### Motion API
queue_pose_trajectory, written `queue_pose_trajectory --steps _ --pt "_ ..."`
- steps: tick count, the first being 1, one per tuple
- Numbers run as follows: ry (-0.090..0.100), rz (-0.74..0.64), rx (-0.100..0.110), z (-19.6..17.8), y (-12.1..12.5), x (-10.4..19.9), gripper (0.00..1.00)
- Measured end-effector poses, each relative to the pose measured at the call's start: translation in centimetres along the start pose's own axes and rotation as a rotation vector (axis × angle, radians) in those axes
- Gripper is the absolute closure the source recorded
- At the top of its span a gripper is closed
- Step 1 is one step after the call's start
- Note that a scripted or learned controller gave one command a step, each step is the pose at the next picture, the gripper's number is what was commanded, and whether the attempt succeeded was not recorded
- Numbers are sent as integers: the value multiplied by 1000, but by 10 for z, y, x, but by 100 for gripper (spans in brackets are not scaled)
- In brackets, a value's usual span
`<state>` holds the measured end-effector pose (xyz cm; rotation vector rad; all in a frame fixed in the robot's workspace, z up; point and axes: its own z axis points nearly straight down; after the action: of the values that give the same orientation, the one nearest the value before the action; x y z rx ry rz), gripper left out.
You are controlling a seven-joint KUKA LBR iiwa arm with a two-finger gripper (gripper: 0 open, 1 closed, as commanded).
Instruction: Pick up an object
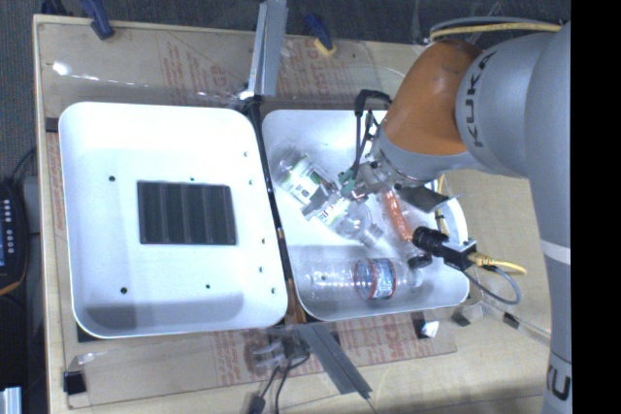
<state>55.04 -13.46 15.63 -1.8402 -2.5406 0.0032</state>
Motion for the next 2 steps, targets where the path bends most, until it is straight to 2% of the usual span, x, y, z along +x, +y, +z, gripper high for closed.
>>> queue_pose_trajectory --steps 1,2 --pt "-4 -153 -5 -37 94 24 0" --pt "-2 -265 -1 65 38 -49 0"
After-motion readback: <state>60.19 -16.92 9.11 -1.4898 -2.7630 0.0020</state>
